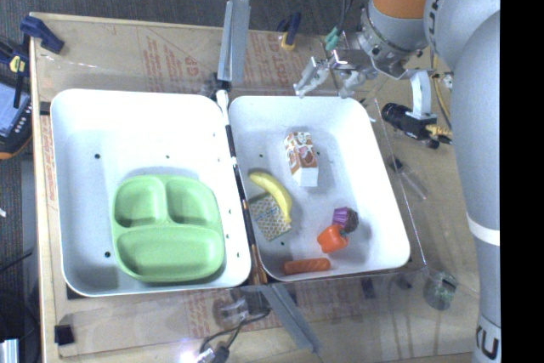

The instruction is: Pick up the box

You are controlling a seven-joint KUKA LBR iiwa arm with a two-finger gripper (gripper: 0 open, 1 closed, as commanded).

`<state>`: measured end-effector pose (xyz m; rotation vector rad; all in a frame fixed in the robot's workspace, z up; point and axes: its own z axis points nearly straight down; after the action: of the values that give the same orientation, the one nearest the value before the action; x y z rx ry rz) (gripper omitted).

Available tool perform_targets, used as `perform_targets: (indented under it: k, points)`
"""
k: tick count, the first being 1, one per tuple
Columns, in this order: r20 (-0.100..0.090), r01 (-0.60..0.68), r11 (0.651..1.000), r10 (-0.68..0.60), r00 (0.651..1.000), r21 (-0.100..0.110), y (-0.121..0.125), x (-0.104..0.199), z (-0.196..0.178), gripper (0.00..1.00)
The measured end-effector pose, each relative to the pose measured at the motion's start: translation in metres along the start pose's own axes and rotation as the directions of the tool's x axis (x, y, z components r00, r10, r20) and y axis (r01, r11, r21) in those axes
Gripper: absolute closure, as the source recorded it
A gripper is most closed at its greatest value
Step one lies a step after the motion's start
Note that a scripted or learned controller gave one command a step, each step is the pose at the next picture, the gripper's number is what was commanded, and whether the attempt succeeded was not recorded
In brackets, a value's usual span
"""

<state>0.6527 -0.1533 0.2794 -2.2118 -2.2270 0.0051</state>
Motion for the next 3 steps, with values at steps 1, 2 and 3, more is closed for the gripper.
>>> perform_targets:
  k: [1, 2, 3]
  points:
    - [0.0, -0.03, 1.0, 0.03, 1.0, 0.0, -0.024, -0.057, 0.063, 0.0]
    - [-0.001, -0.077, 0.997, 0.077, 0.997, 0.002, -0.111, -0.046, 0.14, 0.0]
    - [-0.002, -0.01, 1.0, 0.01, 1.0, 0.001, -0.177, -0.051, 0.168, 0.0]
